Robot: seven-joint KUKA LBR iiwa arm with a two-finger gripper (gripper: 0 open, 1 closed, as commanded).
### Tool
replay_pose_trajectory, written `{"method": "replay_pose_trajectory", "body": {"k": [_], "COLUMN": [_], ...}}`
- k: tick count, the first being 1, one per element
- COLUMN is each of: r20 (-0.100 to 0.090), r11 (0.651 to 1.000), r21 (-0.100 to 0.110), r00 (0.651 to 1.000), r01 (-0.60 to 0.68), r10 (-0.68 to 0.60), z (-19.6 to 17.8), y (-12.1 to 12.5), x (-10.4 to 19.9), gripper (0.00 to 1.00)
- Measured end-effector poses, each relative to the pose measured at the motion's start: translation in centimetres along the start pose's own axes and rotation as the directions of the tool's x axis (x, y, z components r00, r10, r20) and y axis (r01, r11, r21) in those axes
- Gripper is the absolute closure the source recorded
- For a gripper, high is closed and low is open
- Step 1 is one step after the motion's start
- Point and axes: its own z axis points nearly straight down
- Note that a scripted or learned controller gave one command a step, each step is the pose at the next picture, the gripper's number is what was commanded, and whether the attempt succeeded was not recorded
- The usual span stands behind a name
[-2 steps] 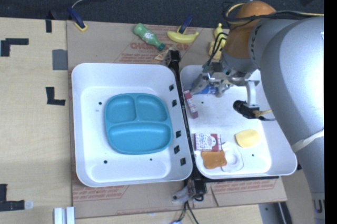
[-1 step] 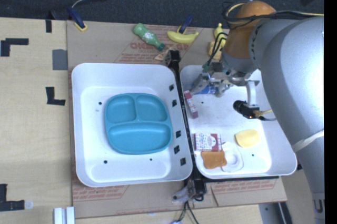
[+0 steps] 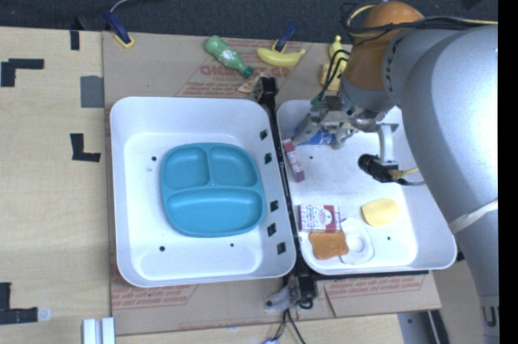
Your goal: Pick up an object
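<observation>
My gripper point(image 3: 320, 129) hangs low over the far left corner of the right bin point(image 3: 429, 249), with something small and blue point(image 3: 327, 138) right under it; whether it is held is unclear. A small red and white bottle point(image 3: 295, 162) lies just left of and in front of the gripper, by the bin's left wall. Nearer the front lie a red and white carton point(image 3: 317, 216), an orange toast slice point(image 3: 327, 245), a small white piece point(image 3: 361, 247) and a pale yellow block point(image 3: 380, 211).
The left bin point(image 3: 133, 172) holds a blue divided plate point(image 3: 213, 188). Behind the bins, on the cardboard, lie a green bottle point(image 3: 227, 55) and a yellow banana point(image 3: 281, 56). The grey arm covers the right bin's far right side.
</observation>
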Motion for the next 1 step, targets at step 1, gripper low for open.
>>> {"method": "replay_pose_trajectory", "body": {"k": [1], "r20": [0.000], "r11": [1.000], "r21": [0.000], "r00": [1.000], "r01": [0.000], "r10": [0.000], "z": [0.00], "y": [0.00], "x": [-0.02], "gripper": [0.00]}}
